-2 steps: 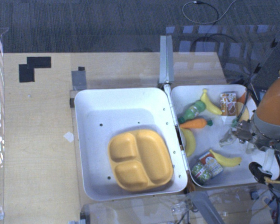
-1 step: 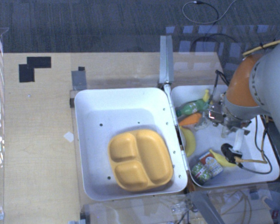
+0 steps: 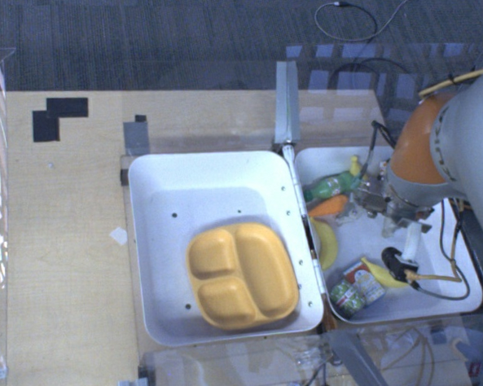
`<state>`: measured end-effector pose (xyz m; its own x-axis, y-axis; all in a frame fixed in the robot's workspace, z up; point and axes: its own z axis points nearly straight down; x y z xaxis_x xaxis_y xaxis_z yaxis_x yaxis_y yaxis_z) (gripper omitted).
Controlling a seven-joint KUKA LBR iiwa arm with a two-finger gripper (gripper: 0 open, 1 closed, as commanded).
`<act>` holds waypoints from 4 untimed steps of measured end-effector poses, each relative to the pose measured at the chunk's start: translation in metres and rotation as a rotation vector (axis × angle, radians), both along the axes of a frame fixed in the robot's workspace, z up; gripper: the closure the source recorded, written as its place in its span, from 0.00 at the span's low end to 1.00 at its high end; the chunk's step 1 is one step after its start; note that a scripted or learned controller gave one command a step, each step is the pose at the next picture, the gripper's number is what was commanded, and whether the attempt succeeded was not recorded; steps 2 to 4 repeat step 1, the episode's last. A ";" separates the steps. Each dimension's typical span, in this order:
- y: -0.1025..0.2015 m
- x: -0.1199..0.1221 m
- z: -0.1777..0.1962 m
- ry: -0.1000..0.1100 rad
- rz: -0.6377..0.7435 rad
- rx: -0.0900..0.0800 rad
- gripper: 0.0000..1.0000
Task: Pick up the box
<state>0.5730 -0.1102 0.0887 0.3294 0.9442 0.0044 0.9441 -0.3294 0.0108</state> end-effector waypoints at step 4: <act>-0.001 -0.002 0.057 0.006 0.019 -0.002 0.00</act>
